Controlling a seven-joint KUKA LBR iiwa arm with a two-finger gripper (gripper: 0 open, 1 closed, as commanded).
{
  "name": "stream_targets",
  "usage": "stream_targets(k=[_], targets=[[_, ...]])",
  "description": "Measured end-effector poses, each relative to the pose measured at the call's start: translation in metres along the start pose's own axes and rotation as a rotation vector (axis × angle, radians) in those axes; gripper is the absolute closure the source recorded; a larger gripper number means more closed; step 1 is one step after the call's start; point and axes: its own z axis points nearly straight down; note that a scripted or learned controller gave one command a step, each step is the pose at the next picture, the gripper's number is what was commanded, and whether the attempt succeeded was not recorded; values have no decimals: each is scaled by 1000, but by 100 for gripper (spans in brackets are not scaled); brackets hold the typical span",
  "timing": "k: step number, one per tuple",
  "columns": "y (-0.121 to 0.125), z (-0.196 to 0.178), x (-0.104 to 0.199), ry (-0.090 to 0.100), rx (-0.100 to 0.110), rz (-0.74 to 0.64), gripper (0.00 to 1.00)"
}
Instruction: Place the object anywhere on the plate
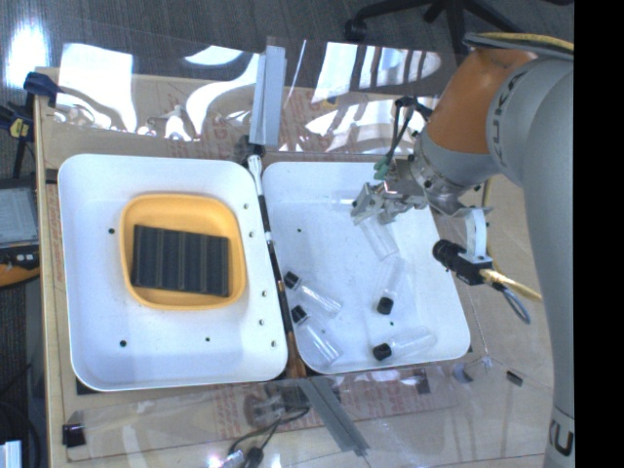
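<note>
Gripper hanging over the right bin

The metal two-finger gripper (pixel 375 203) is hovering just far of a clear plastic vial (pixel 382 242); can't tell its opening.

Arm reaching in over the right bin

The grey arm (pixel 541 115) comes in from the right side, its orange band (pixel 468 96) sitting just above the wrist and bending down toward the right bin (pixel 292 193). The claw (pixel 375 206) hangs low over that bin's upper part, near its back wall, pointing left and down. A dark fitting sticks out beside the wrist.
</note>
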Motion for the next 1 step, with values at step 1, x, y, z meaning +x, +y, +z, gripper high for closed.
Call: stream_targets(k=[1], targets=[[-57, 21, 35, 1, 5, -235, 100]])
